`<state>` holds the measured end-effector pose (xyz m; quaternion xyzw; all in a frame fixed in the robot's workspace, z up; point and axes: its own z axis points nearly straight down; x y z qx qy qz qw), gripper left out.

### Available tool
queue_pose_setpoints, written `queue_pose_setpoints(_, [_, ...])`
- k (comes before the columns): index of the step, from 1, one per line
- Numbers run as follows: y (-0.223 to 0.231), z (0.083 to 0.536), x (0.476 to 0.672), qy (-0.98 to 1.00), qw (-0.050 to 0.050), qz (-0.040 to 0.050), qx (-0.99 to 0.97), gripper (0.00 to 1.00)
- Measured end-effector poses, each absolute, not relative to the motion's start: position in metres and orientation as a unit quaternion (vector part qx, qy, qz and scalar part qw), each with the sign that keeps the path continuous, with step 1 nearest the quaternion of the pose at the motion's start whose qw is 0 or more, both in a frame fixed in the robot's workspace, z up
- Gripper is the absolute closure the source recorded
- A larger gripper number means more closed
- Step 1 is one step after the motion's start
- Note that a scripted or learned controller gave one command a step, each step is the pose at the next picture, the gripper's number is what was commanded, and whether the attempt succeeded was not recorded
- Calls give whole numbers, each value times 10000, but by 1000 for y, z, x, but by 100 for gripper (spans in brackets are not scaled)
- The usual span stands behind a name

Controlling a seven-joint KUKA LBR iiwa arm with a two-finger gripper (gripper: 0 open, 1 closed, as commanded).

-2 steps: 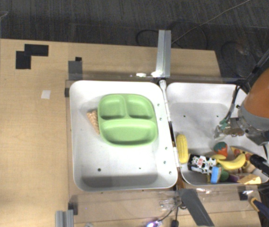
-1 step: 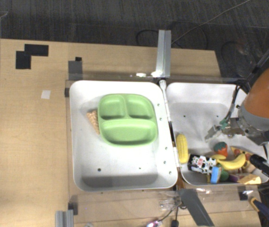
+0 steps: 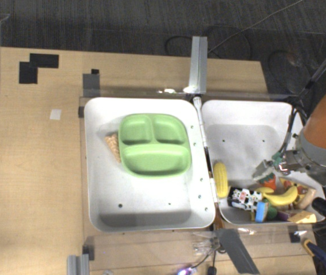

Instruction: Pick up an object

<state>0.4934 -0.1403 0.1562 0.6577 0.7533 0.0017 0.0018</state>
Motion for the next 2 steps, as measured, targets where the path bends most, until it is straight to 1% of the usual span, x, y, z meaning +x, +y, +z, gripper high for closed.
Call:
queue_pose_setpoints(1, [-99,93,506,8010,117,52,5985,0])
queue_pose_setpoints(2, [-114,183,506,8286,36,17,5598,0])
